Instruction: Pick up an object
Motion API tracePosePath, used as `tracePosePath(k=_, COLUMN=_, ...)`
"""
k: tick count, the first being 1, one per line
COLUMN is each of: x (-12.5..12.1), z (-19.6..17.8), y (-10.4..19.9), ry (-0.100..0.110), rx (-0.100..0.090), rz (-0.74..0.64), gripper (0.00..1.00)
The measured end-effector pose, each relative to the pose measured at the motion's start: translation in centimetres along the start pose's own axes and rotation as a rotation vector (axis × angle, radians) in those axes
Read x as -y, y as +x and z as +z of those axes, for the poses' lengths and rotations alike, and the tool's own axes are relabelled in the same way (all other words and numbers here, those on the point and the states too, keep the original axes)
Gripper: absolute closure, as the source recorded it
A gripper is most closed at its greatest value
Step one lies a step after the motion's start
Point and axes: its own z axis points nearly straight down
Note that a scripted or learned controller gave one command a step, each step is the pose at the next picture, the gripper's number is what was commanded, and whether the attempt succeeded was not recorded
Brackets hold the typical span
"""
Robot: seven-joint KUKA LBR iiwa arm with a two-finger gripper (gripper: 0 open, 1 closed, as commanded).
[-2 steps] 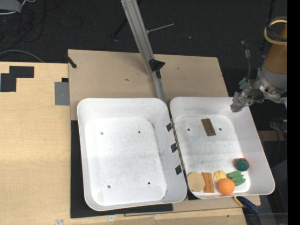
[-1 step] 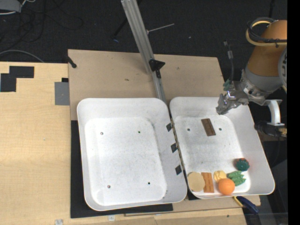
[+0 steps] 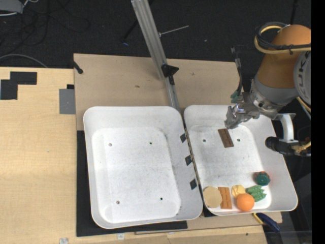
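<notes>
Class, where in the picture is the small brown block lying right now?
The brown block lies alone on the floor of the right-hand bin, in its upper half, just below the claw and well above the cluster along the bin's near edge.

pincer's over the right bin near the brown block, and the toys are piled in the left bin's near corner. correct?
Not quite. The camera view shows the toys piled in the right bin's near corner, not the left bin's. The rest stands: the pincer hangs over the right bin, close to the brown block.

Claw (image 3: 234, 120) fingertips too small and blurred to tell
</notes>
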Motion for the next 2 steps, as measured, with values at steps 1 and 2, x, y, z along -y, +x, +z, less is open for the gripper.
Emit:
tracePosePath(k=1, x=0.9, z=-0.3, y=4.4, ry=0.001, rx=0.0, rz=0.0, gripper=1.0)
tracePosePath(k=2, x=2.7, z=0.1, y=10.3, ry=0.003, rx=0.0, rz=-0.001, gripper=1.0)
